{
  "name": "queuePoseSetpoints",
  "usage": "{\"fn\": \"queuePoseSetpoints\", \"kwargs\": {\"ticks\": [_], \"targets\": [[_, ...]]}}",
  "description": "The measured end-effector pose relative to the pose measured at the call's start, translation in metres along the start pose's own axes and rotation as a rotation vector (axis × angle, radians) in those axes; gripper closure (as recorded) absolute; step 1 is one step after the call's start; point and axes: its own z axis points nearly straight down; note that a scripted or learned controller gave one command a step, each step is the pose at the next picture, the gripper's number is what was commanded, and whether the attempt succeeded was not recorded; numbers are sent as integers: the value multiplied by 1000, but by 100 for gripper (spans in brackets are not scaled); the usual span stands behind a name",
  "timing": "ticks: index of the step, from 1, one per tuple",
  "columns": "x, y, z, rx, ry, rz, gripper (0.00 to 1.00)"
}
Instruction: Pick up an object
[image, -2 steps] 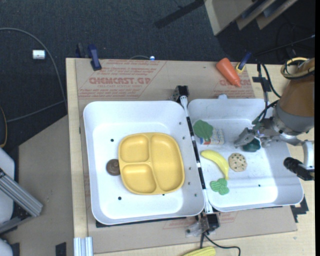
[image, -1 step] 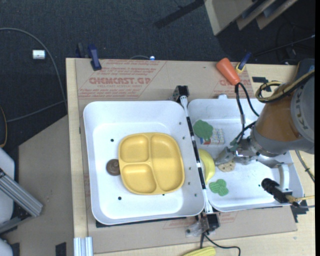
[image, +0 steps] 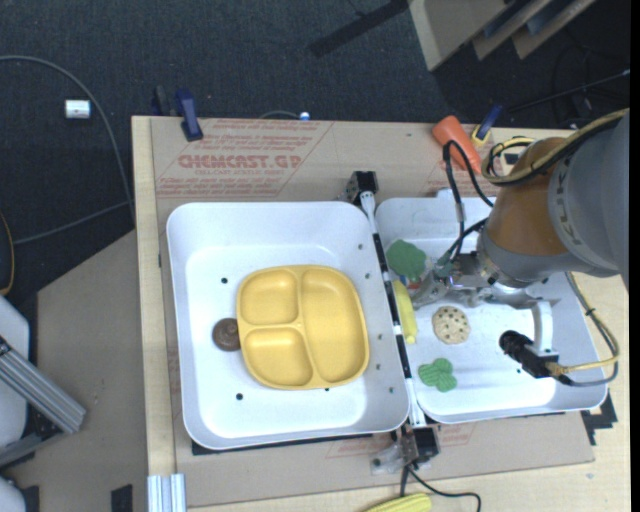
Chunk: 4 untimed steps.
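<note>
My gripper hangs low in the right bin, near its left wall, under the grey arm with the orange band. A round speckled cookie lies just below and right of it. A green leafy piece lies just above and left of the gripper. A second green piece rests near the bin's front. A yellow banana-like piece lies along the left wall, close to the gripper. Nothing visibly sits between the fingers.
The left bin holds a yellow divided plate and a small brown round thing at the plate's left edge. A black divider runs between the bins. Cables and a black part hang over the right bin.
</note>
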Motion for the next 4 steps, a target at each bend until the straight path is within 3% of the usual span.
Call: {"fn": "queuePoseSetpoints", "kwargs": {"ticks": [1, 2, 3, 4], "targets": [[-44, -75, 1, 7, 5, 1, 0], [-93, -4, 1, 3, 4, -1, 0], [-10, 79, -32, 2, 6, -5, 0], [-36, 106, -3, -1, 4, -3, 0]]}}
